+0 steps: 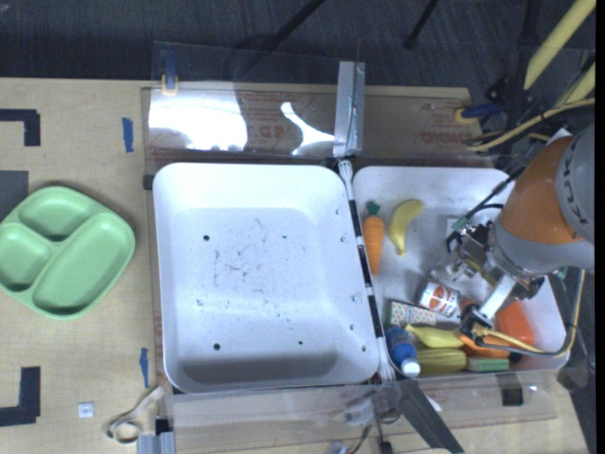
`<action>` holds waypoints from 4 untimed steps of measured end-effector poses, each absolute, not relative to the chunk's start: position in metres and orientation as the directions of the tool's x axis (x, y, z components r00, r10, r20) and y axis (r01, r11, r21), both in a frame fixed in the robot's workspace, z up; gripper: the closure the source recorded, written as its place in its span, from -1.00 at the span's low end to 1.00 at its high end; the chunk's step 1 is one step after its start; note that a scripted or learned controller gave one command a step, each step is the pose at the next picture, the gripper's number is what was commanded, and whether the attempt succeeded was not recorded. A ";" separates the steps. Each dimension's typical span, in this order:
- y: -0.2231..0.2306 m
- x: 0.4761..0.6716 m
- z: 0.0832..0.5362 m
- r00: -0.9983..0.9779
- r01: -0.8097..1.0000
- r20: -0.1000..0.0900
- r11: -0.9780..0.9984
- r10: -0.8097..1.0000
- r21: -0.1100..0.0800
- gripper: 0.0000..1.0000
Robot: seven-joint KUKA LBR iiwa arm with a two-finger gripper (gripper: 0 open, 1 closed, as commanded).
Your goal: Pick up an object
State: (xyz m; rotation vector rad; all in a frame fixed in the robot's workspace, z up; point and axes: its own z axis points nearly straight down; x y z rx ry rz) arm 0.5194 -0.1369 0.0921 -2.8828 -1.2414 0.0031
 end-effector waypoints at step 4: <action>-0.153 0.611 0.114 0.177 0.984 0.004 -0.177 0.984 0.022 -1.00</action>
